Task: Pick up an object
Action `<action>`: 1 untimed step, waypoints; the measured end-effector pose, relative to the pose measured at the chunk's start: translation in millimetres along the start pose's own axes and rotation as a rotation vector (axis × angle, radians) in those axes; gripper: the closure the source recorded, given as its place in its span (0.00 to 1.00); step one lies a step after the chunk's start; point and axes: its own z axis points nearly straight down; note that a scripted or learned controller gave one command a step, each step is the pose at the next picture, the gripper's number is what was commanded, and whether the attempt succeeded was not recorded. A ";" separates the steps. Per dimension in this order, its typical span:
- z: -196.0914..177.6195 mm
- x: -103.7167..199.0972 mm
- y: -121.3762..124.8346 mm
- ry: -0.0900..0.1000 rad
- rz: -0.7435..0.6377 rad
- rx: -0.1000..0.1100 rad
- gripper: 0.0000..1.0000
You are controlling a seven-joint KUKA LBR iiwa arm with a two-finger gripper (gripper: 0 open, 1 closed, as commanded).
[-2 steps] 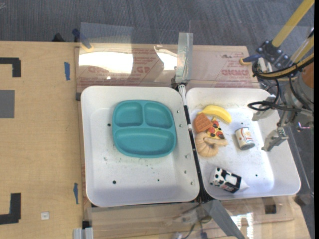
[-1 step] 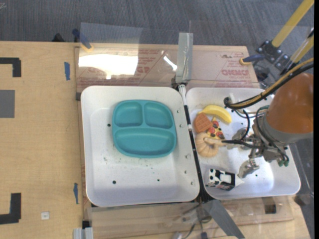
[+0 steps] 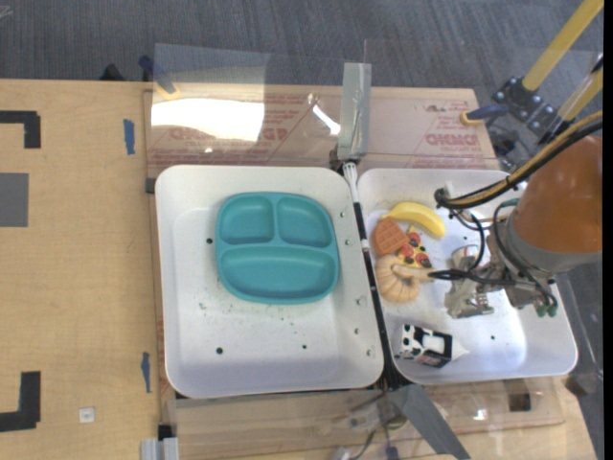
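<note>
Left bin (image 3: 192,353): teal divided plate (image 3: 278,247) takes the upper middle; bare floor runs along the near side and both flanks, wide enough to pass. Right bin (image 3: 546,348): toy banana (image 3: 419,216), waffle (image 3: 390,237), pizza slice (image 3: 415,249) and pastry (image 3: 397,280) crowd against the left wall, touching or overlapping. Black-and-white cow toy (image 3: 423,344) sits apart at the near edge. Arm (image 3: 565,209) and cables (image 3: 474,199) block the right half; open floor lies near right.

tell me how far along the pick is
Done: the gripper is down in the right bin. In hand: nothing visibly; the banana, waffle, and black-and-white toy lie on the bin floor. Left: grasp one and lift.
</note>
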 end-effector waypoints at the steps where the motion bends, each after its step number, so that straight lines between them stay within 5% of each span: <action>1: -70.5 -36.0 91.9 0.009 0.534 -0.003 1.00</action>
